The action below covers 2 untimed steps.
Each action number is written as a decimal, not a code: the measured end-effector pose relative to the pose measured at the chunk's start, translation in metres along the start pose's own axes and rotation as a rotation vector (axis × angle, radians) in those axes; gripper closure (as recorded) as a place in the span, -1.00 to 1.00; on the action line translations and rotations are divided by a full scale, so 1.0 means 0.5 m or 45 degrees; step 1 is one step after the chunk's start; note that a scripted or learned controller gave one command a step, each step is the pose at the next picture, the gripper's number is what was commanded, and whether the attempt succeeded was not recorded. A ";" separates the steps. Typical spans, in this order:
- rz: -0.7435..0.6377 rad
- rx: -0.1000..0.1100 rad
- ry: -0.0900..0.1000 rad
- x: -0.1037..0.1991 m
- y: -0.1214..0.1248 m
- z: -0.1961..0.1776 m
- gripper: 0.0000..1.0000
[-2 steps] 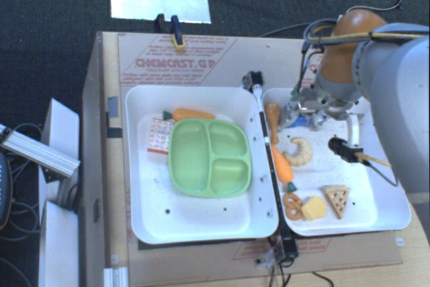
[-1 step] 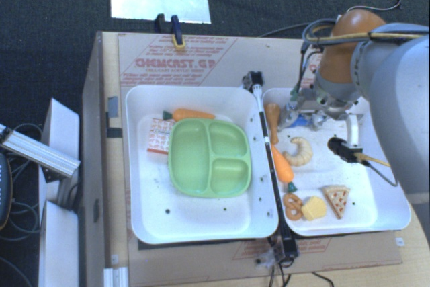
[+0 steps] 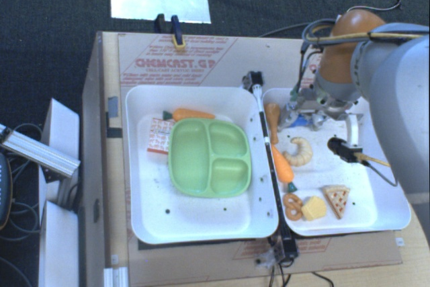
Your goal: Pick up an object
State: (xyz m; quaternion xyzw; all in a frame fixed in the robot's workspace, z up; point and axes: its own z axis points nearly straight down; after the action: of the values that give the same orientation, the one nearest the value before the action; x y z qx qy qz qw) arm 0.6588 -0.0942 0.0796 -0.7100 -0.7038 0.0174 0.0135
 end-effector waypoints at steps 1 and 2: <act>0.000 0.000 -0.002 0.001 0.000 0.000 -1.00; 0.002 0.000 0.000 0.000 0.000 0.000 -1.00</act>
State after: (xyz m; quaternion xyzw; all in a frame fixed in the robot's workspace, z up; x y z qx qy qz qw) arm 0.6588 -0.0940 0.0795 -0.7105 -0.7034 0.0174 0.0136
